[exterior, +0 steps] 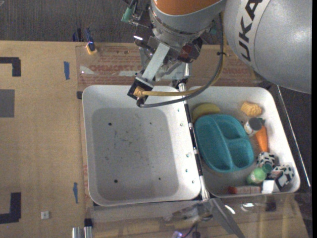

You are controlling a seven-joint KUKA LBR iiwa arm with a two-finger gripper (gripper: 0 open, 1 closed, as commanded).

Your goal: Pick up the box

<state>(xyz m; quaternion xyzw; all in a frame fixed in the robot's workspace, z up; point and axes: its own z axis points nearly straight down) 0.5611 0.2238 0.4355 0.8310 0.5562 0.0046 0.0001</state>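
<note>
My gripper (pixel 181 81) hovers over the far corner of the crowded bin (pixel 225 94), open or closed I cannot tell, well apart from the box (pixel 243 189) at its near wall.

Tan bench (pixel 39 148), black tape marks (pixel 12 66) along left of frame, blue tape strips (pixel 66 70) upper left and lower left, small yellow-and-blue item (pixel 90 47) near top, tiny white piece (pixel 45 214) lower left, left white bin (pixel 85 133) centre frame, right white bin (pixel 282 118) touching it at right.

Box (pixel 244 189) beside teal tray (pixel 224 148), right bin (pixel 283 125)
</note>
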